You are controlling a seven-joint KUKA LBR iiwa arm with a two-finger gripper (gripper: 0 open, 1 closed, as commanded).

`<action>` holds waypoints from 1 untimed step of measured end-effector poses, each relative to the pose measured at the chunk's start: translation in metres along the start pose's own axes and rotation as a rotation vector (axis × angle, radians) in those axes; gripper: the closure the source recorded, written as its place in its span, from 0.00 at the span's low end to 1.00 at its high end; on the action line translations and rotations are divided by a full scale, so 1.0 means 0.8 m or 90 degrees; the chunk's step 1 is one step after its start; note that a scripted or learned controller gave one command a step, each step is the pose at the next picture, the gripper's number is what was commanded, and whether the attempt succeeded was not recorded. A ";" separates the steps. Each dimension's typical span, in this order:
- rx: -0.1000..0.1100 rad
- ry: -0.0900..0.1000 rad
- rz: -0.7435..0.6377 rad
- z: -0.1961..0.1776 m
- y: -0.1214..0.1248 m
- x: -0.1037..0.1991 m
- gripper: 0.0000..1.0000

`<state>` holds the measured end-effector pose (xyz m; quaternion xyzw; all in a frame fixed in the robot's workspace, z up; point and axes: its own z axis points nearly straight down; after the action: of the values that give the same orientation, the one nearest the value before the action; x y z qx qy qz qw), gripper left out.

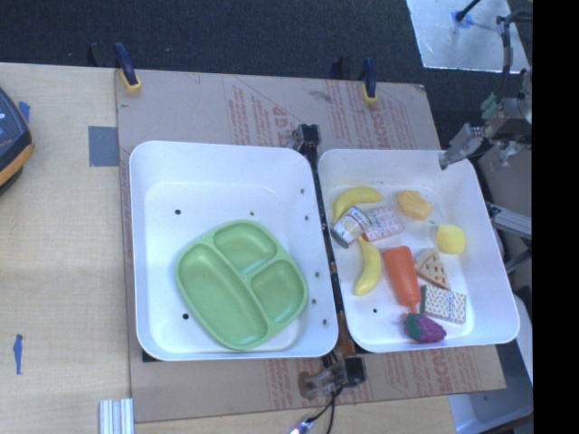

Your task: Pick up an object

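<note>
A pale wooden bench [63, 269] carries two shallow white bins. The grey fingers [457, 152] hang at the right bin's [493, 333] far corner; whether wide or narrow, I cannot tell. The toy food lies left of and nearer than them, the round yellow plastic lemon [450, 239] closest, the orange plastic carrot [401, 277] pointing near-to-far.

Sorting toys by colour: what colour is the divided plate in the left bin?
Light green plate, camera view.

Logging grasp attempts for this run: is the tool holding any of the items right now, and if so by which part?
Nothing is held. The tool sits at the right bin's far right corner, apart from the toys, with nothing between its fingers.
</note>
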<state>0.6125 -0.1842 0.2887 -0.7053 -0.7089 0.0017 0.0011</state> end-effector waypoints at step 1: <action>0.001 0.000 0.000 0.124 0.055 0.074 0.00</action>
<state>0.6559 -0.1252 0.1889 -0.7052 -0.7090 0.0020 0.0017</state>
